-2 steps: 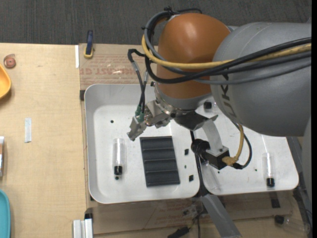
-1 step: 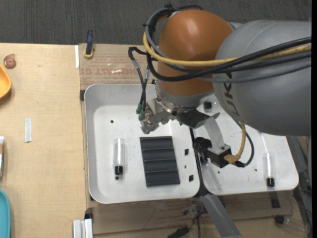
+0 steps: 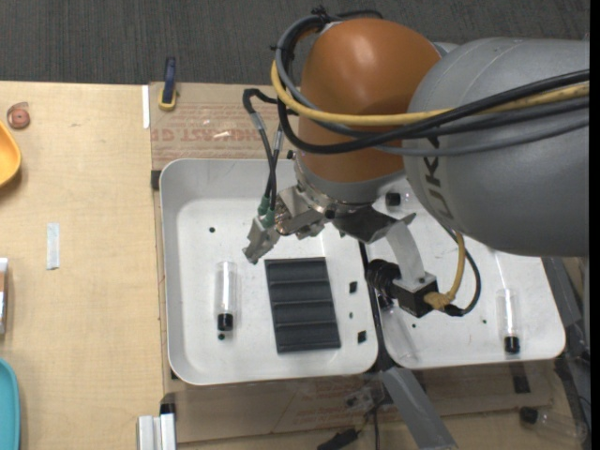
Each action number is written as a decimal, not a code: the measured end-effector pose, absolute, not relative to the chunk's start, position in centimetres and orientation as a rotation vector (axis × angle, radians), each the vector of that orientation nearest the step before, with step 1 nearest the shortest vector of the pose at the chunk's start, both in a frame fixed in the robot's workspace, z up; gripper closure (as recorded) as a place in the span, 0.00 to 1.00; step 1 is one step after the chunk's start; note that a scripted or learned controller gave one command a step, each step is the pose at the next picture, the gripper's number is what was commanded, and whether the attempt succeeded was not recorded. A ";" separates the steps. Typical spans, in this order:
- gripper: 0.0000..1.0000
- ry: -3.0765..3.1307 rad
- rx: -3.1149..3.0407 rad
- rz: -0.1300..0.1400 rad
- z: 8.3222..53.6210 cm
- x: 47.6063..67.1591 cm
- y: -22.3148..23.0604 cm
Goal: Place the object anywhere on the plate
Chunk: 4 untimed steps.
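I see the gripper (image 3: 258, 247) hanging over the left bin (image 3: 187, 345), just off the far left corner of a dark ribbed block (image 3: 302, 305) lying flat in the bin's middle, its long axis running from far edge to near edge. A clear tube (image 3: 225, 296) lies beside it, toward the left wall. The arm's bulk hides the grip; I cannot tell its state, nor make out a plate.

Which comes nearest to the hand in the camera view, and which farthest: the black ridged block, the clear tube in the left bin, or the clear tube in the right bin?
From the hand:
1. Black ridged block, just below and right of it, left bin.
2. Clear tube in the left bin, below and left, slightly farther.
3. Clear tube in the right bin, far across to the right.
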State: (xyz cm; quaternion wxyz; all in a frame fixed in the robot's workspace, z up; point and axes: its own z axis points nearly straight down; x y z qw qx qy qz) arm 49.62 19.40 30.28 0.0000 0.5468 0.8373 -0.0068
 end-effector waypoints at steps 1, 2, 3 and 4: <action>1.00 2.631 1.716 -0.029 31.0 49.7 19.4; 1.00 2.684 1.634 -0.007 27.2 52.2 16.1; 1.00 2.860 1.297 -0.003 32.2 51.5 13.4; 1.00 3.078 0.624 -0.001 31.1 52.5 17.2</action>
